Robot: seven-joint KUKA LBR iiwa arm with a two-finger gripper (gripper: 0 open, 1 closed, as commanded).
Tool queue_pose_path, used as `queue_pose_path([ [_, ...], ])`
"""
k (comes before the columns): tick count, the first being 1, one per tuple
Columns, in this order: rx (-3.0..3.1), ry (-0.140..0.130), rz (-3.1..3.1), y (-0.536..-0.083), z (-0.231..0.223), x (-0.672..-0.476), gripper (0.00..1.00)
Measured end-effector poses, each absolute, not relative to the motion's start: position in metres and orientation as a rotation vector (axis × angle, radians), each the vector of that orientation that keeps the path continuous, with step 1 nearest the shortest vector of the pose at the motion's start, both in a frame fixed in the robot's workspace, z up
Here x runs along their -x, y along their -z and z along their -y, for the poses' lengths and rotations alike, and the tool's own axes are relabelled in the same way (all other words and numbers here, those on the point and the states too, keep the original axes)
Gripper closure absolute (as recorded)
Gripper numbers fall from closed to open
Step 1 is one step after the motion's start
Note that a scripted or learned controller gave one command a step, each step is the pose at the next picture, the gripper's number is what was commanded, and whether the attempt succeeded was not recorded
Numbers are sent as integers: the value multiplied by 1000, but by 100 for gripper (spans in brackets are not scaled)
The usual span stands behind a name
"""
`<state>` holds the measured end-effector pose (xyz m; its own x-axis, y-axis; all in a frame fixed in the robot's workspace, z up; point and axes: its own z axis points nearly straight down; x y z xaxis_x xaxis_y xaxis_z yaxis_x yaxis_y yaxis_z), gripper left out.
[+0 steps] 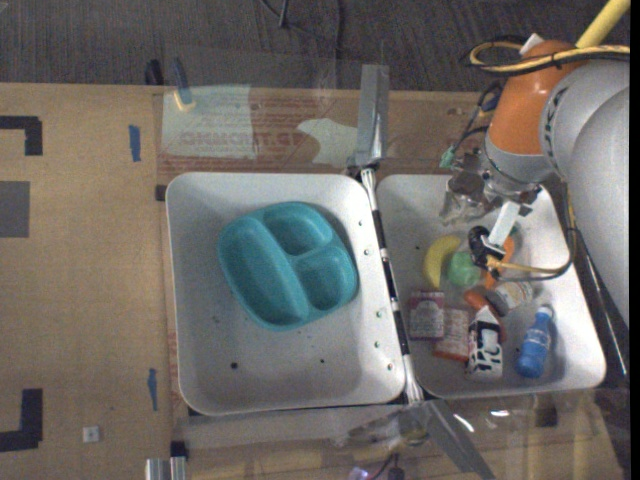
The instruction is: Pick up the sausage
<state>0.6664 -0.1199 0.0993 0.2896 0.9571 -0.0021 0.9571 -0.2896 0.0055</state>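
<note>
While the gripper [462,200], open or closed impossible to tell, hangs over the right bin [415,228], the orange-red piece judged the sausage [477,297] lies near, below it in view, crowded by banana [438,260] and milk carton [485,344]; a grab could catch neighbours.

No text is fully legible.

Pale sheet [215,123] taped to the bench, on the far side of the left bin [250,373]: one row of faint reddish capital letters, too washed out to read.

Right bin [410,218], near part:
- Dark red packet [428,316] carries a pale label; the print is too small to make out.
- White carton [485,348], just right of it, shows bold black markings; no letters can be resolved.
- Blue bottle [535,343], right of the carton: no print can be resolved.
</note>
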Motion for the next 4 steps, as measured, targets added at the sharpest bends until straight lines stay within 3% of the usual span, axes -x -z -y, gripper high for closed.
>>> queue_pose_path([
  [1,-2518,-2,-1869,-99,120,-666,0],
  [2,-2678,8,-1658,-87,197,-666,0],
  [3,-2856,-1,-1304,-406,136,-666,0],
  [4,-2803,2,-1421,-318,155,-609,0],
])
